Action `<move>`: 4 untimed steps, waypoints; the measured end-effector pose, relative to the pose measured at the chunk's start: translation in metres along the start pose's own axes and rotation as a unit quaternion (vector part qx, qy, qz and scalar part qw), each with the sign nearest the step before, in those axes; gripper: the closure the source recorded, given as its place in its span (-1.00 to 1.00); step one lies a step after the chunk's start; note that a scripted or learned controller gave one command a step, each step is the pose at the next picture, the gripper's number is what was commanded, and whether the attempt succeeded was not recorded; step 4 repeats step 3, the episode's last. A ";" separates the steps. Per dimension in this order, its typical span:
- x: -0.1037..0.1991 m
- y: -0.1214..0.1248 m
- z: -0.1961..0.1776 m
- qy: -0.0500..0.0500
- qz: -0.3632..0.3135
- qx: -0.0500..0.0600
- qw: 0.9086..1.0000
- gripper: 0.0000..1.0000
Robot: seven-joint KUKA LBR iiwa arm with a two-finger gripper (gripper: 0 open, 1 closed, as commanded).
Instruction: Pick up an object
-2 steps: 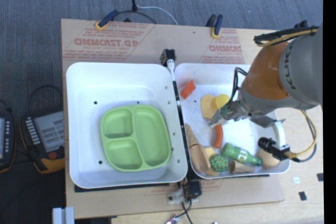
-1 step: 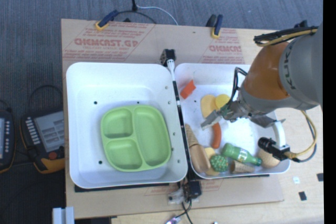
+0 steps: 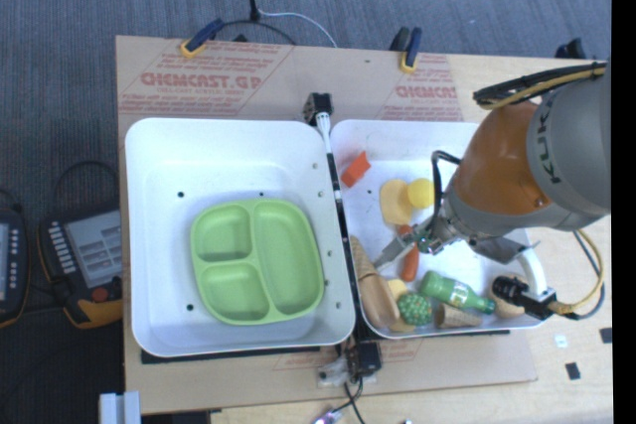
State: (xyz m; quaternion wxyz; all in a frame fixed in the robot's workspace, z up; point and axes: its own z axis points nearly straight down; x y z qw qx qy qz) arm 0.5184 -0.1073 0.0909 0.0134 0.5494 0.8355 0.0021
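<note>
Camera view has the arm (image 3: 537, 164) reaching over the right bin (image 3: 467, 136), left of it a green plate (image 3: 260, 258) in the other bin. Gripper (image 3: 425, 241) sits low by a small orange carrot (image 3: 409, 263) mid-bin; can't tell its state. Looks like the grab step, so next it'd need to close and lift straight up.

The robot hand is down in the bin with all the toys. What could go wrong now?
The gripper sits among crowded toys, so it might close on nothing or catch two. The carrot beside it is thin and could slip out. The green bottle and yellow toy lie close and may get bumped.
</note>
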 end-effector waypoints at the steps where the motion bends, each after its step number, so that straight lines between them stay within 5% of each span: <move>1: 0.000 0.001 -0.011 0.000 0.001 -0.001 1.000 1.00; 2: 0.066 -0.005 -0.125 0.010 -0.048 0.008 0.999 1.00; 3: 0.150 0.035 -0.117 0.011 -0.056 0.009 0.998 1.00; 4: 0.150 0.035 -0.117 0.011 -0.056 0.009 0.998 1.00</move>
